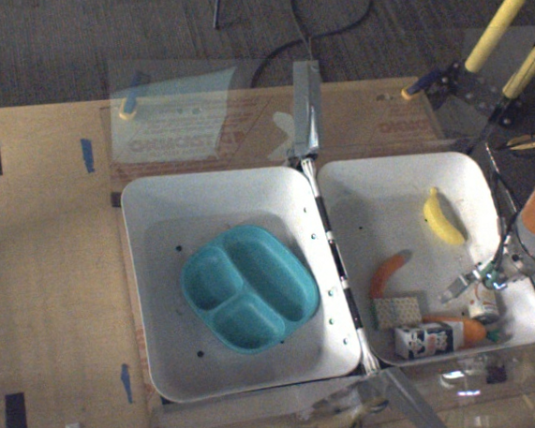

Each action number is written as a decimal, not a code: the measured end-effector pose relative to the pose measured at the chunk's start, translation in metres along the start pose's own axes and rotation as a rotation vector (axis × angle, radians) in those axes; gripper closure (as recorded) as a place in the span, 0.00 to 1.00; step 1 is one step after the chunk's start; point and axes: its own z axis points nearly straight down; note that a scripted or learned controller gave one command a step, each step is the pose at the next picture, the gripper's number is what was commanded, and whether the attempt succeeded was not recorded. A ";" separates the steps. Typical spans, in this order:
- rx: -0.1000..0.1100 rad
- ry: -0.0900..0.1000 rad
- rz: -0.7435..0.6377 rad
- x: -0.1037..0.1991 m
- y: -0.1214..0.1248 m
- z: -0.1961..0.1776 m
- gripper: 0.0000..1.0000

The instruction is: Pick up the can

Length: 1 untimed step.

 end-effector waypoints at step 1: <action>-0.004 -0.010 0.005 -0.004 0.000 -0.011 1.00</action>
